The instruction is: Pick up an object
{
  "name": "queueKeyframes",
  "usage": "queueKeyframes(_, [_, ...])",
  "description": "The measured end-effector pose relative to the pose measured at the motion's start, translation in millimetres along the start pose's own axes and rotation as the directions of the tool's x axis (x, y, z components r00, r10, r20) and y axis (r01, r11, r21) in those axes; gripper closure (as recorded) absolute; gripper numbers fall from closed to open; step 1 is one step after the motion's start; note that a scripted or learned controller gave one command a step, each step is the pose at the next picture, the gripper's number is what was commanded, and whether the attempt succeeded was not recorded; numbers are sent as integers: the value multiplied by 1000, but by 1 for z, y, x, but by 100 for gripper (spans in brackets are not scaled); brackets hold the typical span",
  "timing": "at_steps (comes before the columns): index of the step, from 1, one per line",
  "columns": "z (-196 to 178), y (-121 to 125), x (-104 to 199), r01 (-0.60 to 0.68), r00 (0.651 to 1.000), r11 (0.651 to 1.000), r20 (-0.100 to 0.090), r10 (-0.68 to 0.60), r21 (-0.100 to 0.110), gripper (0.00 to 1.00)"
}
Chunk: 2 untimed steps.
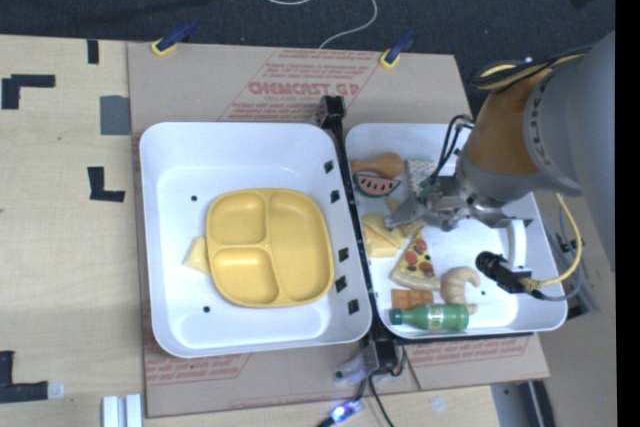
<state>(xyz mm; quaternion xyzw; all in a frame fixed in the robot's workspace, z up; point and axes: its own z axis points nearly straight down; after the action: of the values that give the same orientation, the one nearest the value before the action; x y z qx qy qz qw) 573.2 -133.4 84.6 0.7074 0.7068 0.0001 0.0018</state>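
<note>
There are 2 white bins side by side. The left bin [165, 215] has 1 yellow plate [270, 247] with 3 parts, and 1 pale yellow piece [194, 255] peeks out from under the plate's left edge.

The right bin [545, 315] has toy food: 1 watermelon slice [377, 183], 1 bread roll [379, 164], 1 cheese wedge [378, 235], 1 pizza slice [416, 261], 1 croissant [459, 284], 1 small orange cracker [411, 299] and 1 green bottle [431, 318]. The bottle lies flat near the front wall, long side running left to right, with its cap pointing left.

The gripper [408, 213] is low over the cheese wedge. I cannot tell whether it is grasping anything.
</note>
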Motion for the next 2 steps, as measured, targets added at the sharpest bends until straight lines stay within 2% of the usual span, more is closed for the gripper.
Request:
queueKeyframes(1, [-12, 1, 0, 2, 1000, 1000, 0, -2, -2, 100])
queueKeyframes(2, [-71, 7, 0, 2, 1000, 1000, -3, -2, 2, 100])
